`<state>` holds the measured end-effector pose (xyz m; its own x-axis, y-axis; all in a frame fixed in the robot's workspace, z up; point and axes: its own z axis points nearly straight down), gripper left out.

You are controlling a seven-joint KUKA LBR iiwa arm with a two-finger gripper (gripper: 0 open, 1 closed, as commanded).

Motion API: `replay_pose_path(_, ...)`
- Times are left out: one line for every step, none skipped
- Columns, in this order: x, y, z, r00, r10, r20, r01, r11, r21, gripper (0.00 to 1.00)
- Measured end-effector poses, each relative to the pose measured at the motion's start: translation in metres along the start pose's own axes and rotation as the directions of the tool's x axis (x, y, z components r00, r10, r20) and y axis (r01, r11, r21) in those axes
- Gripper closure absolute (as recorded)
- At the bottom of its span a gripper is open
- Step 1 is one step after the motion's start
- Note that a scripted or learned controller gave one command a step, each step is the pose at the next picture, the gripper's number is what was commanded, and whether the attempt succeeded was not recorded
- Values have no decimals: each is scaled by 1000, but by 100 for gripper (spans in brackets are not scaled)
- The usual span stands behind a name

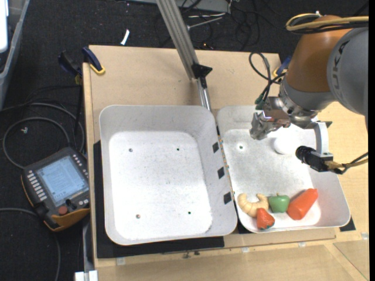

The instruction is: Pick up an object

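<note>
Hanging over the right bin [334, 183], the gripper [259, 131] holds nothing I can see; the toy food [275, 205] waits below, needing a reach down.

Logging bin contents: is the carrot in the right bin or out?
In: the carrot lies inside the right bin, at its near edge.

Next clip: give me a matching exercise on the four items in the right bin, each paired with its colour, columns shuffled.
Items, all in the right bin:
1. Carrot-shaped piece at the near right corner
2. Pepper-shaped piece
3. Curved piece nearest the left bin
4. Round object beside the gripper

Colours:
A. White
B. Cream
C. Orange
D. Green

Pairs: 1-C, 2-D, 3-B, 4-A
</note>
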<state>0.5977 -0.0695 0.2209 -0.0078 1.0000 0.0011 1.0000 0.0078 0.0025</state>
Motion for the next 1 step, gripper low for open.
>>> replay_pose_path(57, 8, -13, 1000, -1, -1, 1, 1000, 0, 100)
